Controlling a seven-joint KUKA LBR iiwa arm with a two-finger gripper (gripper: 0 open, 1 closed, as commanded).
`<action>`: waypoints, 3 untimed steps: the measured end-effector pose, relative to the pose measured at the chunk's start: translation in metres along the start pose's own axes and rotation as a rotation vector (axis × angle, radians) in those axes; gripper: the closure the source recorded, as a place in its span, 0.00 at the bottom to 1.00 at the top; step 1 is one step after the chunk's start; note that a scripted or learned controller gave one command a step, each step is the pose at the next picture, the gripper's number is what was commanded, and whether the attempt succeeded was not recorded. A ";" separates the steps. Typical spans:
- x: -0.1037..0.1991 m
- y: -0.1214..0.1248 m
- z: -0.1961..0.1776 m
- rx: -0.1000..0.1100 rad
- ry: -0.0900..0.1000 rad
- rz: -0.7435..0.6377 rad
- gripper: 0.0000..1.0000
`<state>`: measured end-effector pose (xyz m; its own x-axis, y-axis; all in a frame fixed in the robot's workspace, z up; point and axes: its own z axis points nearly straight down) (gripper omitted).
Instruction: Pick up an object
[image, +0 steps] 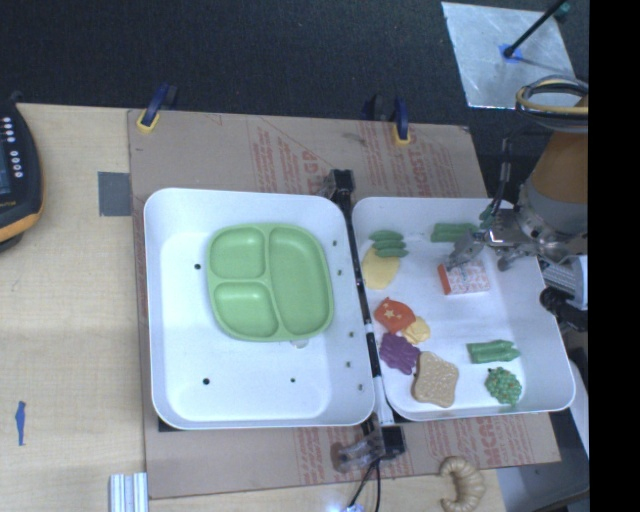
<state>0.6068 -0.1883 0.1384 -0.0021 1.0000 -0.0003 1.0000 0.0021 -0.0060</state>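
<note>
The right bin (545, 330) holds several toy foods. Among them are a green pod (386, 243), a pale yellow piece (378, 268), a red piece (394, 314), purple grapes (398, 352), a tan cracker (435, 380), a green bean (492, 351) and broccoli (504, 385). A red-and-white packet (467, 280) lies near the bin's back. My gripper (468, 252) hangs low directly over the packet's far edge, next to a dark green piece (450, 232). The grey wrist and orange band (560, 170) reach in from the right.
The left bin (190, 380) holds a green divided plate (270, 280). A black hinge strip (360, 310) runs between the bins. A tan curled toy (462, 482) lies on the cardboard in front of the bins. A pendant (15, 170) sits at the far left.
</note>
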 end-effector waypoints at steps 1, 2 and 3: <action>0.010 0.027 0.045 -0.006 -0.005 -0.003 0.00; 0.027 -0.009 0.041 -0.016 -0.007 -0.003 0.00; 0.026 -0.006 0.028 -0.019 -0.005 -0.003 1.00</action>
<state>0.6001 -0.1620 0.1100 -0.0052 1.0000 -0.0055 0.9999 0.0053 0.0127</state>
